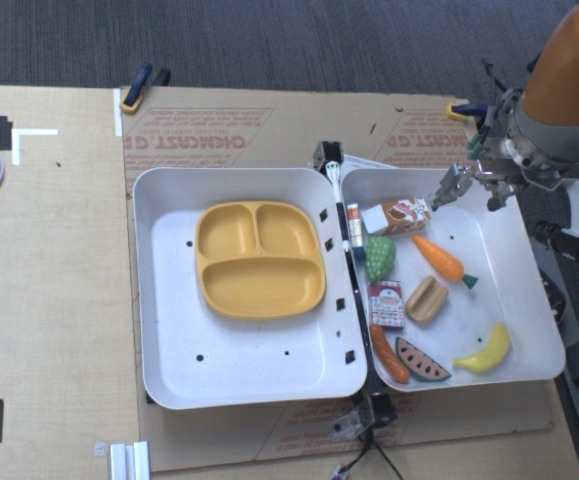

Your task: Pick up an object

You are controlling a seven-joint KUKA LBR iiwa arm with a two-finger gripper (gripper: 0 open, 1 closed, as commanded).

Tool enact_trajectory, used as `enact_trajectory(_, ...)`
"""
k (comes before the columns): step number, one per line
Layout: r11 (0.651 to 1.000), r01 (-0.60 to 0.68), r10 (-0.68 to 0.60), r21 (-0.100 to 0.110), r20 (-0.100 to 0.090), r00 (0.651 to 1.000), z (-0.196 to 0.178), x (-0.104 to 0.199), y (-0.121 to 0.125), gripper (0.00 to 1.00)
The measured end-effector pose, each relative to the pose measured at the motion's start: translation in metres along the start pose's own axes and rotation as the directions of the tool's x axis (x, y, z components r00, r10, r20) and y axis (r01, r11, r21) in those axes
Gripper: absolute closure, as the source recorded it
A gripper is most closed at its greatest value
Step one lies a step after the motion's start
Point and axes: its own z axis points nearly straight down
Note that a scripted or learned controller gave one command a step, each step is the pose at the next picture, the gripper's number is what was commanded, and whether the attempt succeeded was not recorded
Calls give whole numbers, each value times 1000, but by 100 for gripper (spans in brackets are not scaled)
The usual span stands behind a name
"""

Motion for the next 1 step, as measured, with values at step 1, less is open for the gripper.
enact_trajectory(1, 999, -53, 53, -9, 5, 999, 113, 25, -27, 0)
